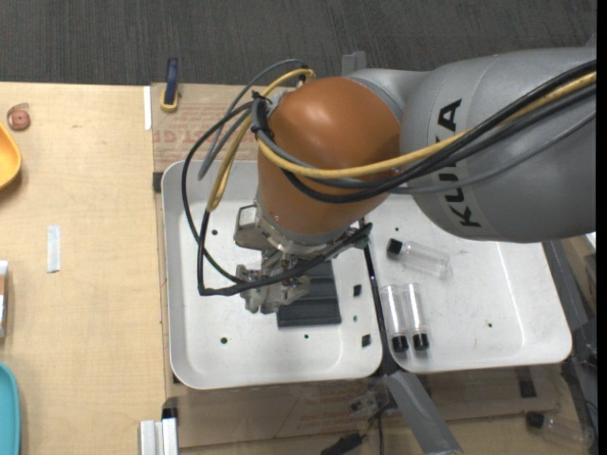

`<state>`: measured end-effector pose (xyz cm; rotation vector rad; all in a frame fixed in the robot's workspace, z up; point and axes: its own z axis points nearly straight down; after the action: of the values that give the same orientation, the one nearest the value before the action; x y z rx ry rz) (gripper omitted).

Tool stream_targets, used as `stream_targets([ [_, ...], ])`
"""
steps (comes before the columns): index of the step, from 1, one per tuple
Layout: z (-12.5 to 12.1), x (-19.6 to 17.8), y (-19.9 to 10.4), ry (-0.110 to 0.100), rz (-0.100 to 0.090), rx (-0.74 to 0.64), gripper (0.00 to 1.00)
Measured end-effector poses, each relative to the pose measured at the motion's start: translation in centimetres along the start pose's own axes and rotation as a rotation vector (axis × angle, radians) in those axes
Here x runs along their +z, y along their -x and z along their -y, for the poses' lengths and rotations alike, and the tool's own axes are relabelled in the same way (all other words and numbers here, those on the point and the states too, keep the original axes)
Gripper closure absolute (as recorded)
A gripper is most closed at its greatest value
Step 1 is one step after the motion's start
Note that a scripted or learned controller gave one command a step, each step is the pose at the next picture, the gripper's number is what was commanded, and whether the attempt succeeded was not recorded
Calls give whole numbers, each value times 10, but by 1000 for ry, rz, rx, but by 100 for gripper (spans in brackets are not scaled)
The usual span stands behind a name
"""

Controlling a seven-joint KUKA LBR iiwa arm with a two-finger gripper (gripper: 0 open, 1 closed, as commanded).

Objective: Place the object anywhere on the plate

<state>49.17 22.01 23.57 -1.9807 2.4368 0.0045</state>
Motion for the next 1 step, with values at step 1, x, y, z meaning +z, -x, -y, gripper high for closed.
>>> stream_targets([
  [1,0,0,0,0,0,0,0],
])
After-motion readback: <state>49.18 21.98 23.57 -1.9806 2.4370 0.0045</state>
